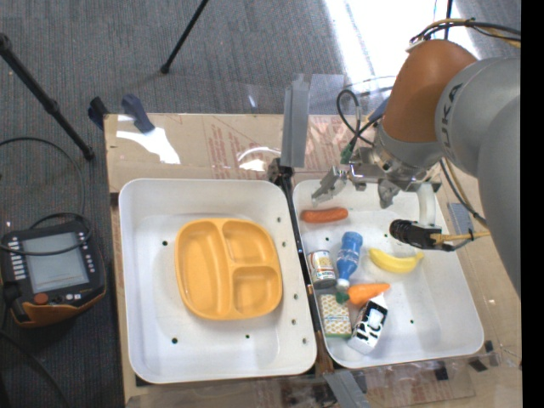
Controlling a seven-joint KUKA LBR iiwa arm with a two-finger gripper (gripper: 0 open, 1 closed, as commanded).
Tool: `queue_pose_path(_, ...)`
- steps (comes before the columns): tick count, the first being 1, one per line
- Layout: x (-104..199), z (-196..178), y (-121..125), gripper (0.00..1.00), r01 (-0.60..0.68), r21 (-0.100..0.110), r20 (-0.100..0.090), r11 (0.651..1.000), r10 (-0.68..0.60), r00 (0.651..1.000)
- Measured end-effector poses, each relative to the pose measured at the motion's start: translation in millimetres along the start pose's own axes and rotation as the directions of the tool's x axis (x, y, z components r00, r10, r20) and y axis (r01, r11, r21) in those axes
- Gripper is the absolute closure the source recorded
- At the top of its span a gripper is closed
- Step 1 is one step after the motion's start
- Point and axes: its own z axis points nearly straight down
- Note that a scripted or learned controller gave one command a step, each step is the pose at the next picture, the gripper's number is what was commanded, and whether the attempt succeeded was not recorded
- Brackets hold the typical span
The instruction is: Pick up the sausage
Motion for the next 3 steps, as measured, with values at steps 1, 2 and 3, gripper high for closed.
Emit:
queue_pose_path(1,-21,101,1,0.0,0.035,0.002,-0.001,0.999,-0.035,0.999)
queue_pose_path(2,-22,90,1,1.0,0.032,0.002,-0.002,0.999,-0.032,0.999)
queue_pose_path(3,7,-1,0,1.0,0.054,-0.002,0.0,0.999,-0.054,0.999)
